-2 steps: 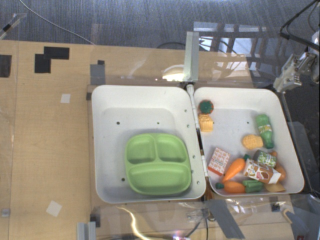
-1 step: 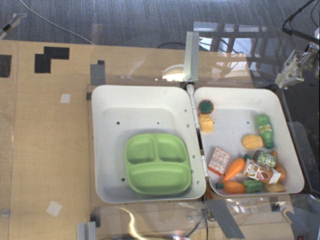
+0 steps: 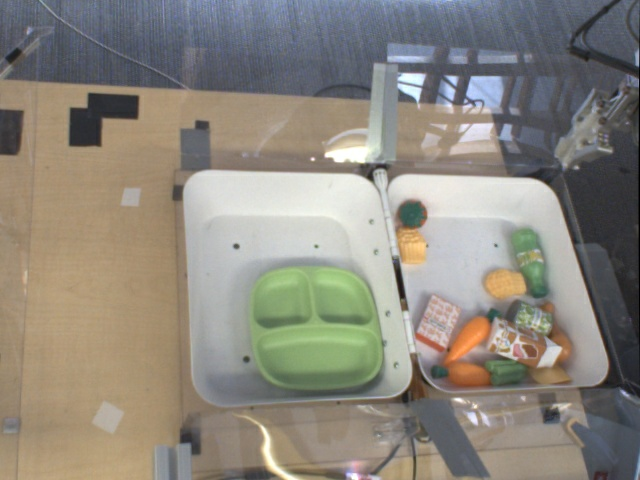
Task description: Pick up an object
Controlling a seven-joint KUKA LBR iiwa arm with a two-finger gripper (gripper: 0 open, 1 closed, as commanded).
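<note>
the left bin carries a green tray. the right bin has the toy food heaped in its near corner, a carrot on top, easy to reach. the gripper waits beyond the far right corner; i cannot tell its grip.

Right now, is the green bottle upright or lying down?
Lying down: the green bottle rests lengthwise on the right bin's floor, beside the corn.
</note>
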